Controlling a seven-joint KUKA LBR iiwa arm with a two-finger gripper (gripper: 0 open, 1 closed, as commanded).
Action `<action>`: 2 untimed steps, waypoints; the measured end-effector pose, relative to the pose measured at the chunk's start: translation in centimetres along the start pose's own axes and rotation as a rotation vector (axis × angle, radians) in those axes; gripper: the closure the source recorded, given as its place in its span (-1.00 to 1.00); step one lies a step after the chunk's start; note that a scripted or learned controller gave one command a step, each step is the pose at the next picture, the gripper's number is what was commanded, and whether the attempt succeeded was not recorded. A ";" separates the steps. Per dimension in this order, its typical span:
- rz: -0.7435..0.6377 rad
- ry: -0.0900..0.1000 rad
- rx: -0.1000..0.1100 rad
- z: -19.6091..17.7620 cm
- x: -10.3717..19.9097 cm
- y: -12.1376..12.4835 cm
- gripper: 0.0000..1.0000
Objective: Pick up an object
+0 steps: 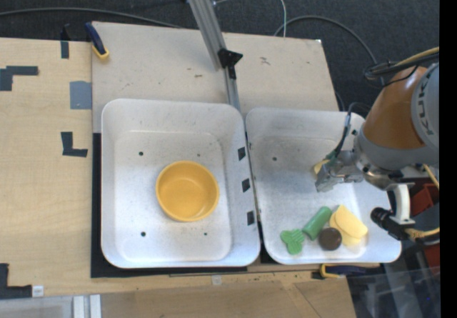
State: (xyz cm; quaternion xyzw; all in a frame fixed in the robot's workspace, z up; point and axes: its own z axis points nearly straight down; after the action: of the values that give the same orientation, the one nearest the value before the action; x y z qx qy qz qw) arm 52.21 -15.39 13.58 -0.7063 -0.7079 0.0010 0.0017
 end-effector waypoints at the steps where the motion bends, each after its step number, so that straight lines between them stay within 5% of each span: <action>1: 0.000 -0.002 -0.007 -5.3 0.8 0.8 1.00; 2: 0.001 -0.003 -0.009 -11.5 0.4 1.1 1.00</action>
State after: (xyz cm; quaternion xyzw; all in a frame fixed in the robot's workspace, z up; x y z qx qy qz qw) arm 53.33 -15.04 25.02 -0.7066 -0.7076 -0.0013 -0.0027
